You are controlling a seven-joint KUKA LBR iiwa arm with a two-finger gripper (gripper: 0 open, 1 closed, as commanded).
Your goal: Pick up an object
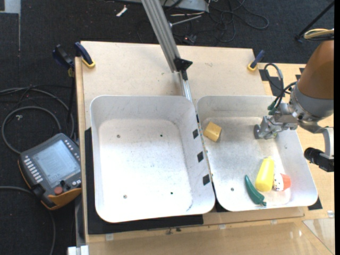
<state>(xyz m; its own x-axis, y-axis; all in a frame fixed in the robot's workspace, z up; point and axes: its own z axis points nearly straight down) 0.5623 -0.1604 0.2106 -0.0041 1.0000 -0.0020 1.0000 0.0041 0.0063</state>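
Grey two-finger gripper low over right shallow white bin, near its right wall; fingers small and blurred, cannot tell whether released or clenched, nothing visible between them. Arm cut off by right frame edge. Small tan block at bin's left side, well apart from gripper. Yellow oblong object toward near right corner, touching small white-and-orange item, shape hard to make out. Green curved piece just beside yellow object. Left shallow white bin alongside on desk.
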